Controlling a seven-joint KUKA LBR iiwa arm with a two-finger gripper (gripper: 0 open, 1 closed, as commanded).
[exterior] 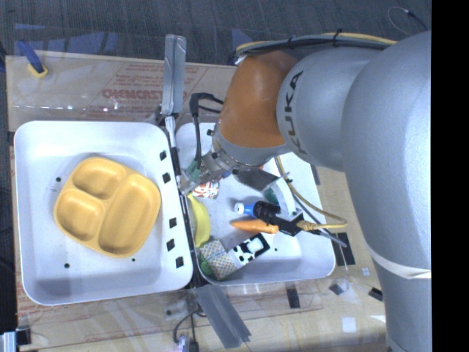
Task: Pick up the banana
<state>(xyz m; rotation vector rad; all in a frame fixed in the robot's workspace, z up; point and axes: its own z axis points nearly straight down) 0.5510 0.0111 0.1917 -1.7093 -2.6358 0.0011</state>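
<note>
Where bins meet, the banana [200,222] curves yellow-green.

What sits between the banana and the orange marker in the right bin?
In the camera view, bare white bin floor separates the banana from the orange marker; a checkered black-and-white item lies just below that stretch.

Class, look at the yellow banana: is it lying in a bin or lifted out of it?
Lying in. The yellow banana rests on the floor of the right white bin, against its left wall.
</note>
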